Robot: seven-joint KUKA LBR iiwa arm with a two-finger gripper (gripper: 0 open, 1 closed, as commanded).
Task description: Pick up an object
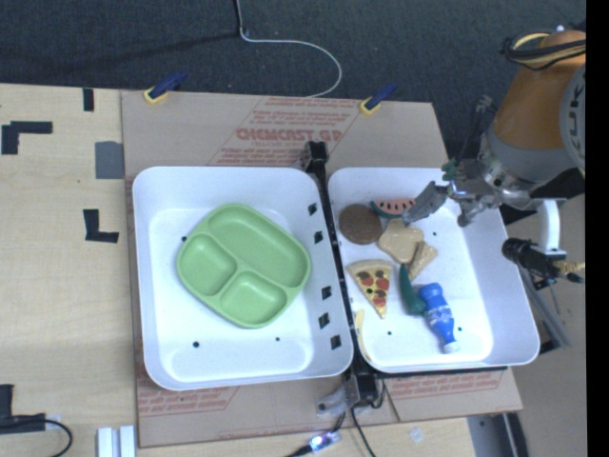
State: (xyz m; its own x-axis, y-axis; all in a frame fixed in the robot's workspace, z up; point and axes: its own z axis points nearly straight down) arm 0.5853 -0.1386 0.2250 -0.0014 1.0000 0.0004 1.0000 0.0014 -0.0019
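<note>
Cardboard-topped bench; hand hangs spread and empty beside the bread slice. Toys crowd there, so closing could nudge the watermelon slice or clip two.

Gripper open over right bin near watermelon slice, cookie, pizza slice, blue bottle; green divided plate in left bin.
</note>
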